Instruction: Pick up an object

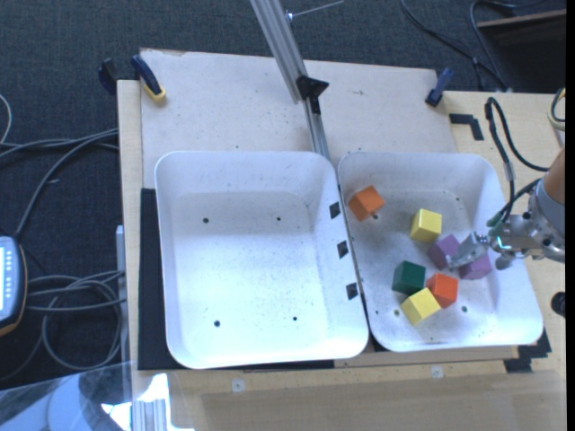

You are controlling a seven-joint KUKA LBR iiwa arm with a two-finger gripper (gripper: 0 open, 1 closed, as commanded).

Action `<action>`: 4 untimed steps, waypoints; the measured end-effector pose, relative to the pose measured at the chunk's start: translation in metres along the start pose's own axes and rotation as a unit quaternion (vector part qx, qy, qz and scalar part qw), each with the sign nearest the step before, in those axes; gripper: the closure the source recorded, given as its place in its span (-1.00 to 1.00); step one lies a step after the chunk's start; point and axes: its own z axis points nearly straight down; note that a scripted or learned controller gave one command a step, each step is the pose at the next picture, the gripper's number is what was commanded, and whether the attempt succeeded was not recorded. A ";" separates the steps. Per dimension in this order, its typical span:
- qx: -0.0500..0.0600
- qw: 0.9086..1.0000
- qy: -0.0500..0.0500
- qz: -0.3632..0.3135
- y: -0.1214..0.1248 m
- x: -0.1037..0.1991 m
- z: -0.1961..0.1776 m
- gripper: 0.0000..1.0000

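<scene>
The right bin (pixel 503 330) holds several small blocks. An orange cube (pixel 365 203) lies at its far left and a yellow cube (pixel 426 225) sits near the middle. Closer to the front are a green cube (pixel 410 277), a red cube (pixel 442 287) and a second yellow cube (pixel 420 306), packed close together. A purple block (pixel 444 250) lies right of centre, and another purple piece (pixel 478 268) shows just beside it. My gripper (pixel 471 252) reaches in from the right and sits low over these purple pieces, partly hiding them.
The left bin (pixel 180 241) stands beside the right one, their rims meeting along a divider with black clips (pixel 342 249). A metal pole (pixel 283 39) slants over the back of the bench. Blue clamps (pixel 148 77) hold the board's far corners. Cables run along the right edge.
</scene>
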 end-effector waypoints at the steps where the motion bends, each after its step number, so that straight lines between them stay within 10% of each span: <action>1: -0.003 1.000 -0.001 -0.001 0.001 0.000 -0.002 -1.00; 4: -0.005 1.000 -0.001 0.000 0.004 0.005 0.095 -1.00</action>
